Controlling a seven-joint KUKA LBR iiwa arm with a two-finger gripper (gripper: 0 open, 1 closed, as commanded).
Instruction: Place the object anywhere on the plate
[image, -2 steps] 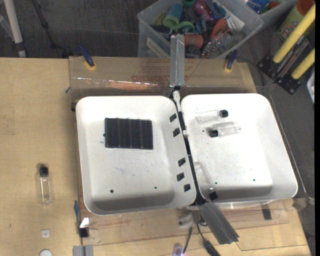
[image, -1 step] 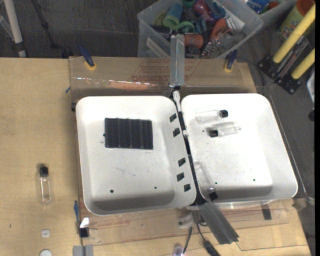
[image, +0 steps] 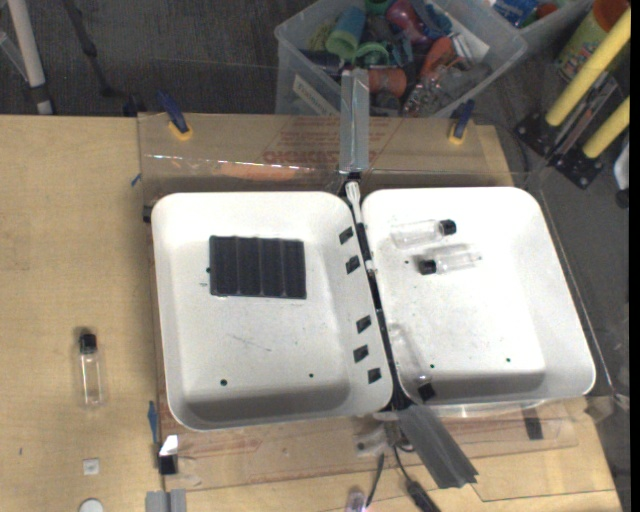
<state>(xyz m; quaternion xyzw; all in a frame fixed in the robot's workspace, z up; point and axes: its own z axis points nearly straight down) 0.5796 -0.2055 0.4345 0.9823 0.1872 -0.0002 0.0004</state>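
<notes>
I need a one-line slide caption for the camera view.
Two clear vials lie in the right white bin; a dark rectangular plate sits in the left bin.

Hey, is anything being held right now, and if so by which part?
Nothing is held: both clear vials lie loose in the right bin, and the dark plate sits in the left bin.

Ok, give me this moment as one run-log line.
plate: black plate flat in left bin | objects: two clear vials in right bin, apart from plate | placement: not yet done
</notes>
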